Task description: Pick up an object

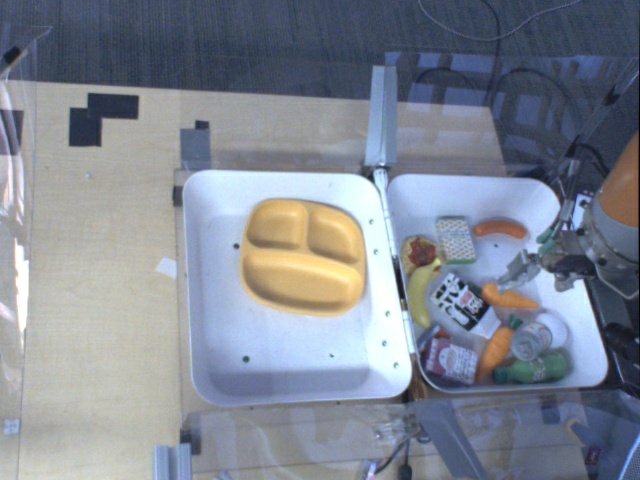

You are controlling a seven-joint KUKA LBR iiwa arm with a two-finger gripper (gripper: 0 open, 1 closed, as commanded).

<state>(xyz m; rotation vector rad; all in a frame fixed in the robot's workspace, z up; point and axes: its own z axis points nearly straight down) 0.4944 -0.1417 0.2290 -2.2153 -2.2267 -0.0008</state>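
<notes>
We see the gripper [540,265] over the right bin [596,320], fingers spread and holding nothing, just above a carrot [509,298]; the left bin [210,268] bears 1 yellow tray [302,255]

The arm [618,203] at the frame's right edge wears an orange band above grey metal. Its gripper [541,265] is silvery grey, with green specks.
</notes>
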